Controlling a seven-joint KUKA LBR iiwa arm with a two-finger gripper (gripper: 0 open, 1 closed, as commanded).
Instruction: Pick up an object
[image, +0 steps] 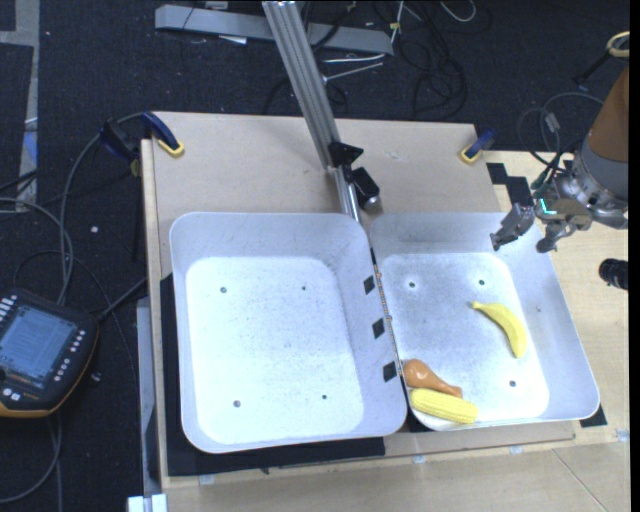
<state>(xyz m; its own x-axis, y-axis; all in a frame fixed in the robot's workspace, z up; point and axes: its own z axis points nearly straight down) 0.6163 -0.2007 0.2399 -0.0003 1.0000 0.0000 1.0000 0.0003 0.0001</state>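
The gripper (526, 232) is hanging over the upper right rim of the right bin (440, 240), its 2 fingers spread apart with nothing between them. The arm (612, 140) is reaching in from the right edge. Inside the right bin, a yellow banana (504, 324) is lying on the floor toward the right side, well apart from the gripper. At the bin's near left corner, an ear of corn (444, 405) is lying just beside an orange-brown drumstick-shaped toy (428, 377), the 2 appearing to touch. The left bin (200, 250) is sitting beside it, their inner rims meeting along a line of black clips (379, 327).
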